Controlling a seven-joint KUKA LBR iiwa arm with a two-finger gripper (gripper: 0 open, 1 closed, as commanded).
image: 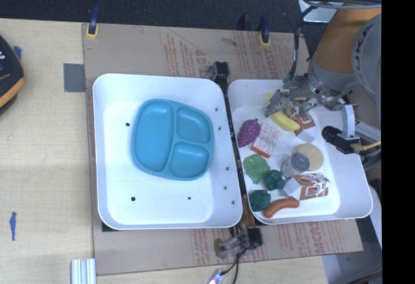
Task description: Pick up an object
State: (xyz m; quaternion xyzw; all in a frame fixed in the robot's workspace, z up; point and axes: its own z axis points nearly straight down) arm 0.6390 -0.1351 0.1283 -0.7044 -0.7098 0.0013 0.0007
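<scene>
Okay, nearest pickable thing: a yellow banana (pixel 286 122), lying in the back half of the right bin (pixel 353 201), tilted, just in front of the gripper (pixel 280 104). I can't tell whether they touch. The gripper sits low over the bin's back edge area, and I can't tell if it is spread or clenched; the metal parts blur together from this angle. I see nothing clearly held.

Just right of the banana is an orange-and-white packet (pixel 305 120), touching or overlapping it. Left of the banana there are purple grapes (pixel 248 132) near the bin's left wall, with a red-and-white sachet (pixel 266 141) beside them. Mid-bin, a cream round piece (pixel 314 152) has a grey can (pixel 299 163) right against it. In front of those lies a small carton (pixel 314 187) on its side. On the left side are a light green lump (pixel 255 166), then a dark green piece (pixel 274 179) touching it, and another dark green piece (pixel 260 200) near the front corner. A sausage (pixel 281 206) lies along the front wall, next to that last piece.

The arm (pixel 340 43), grey with orange, comes in from the right above the bin's back corner.

The left bin (pixel 117 146) holds a blue divided plate (pixel 172 139), flat, roughly centred. Both bins sit side by side on a cardboard sheet (pixel 162 49) clamped at the back, on the wooden bench (pixel 39 166). A yellow-and-black device (pixel 8 75) shows at the far left edge.
</scene>
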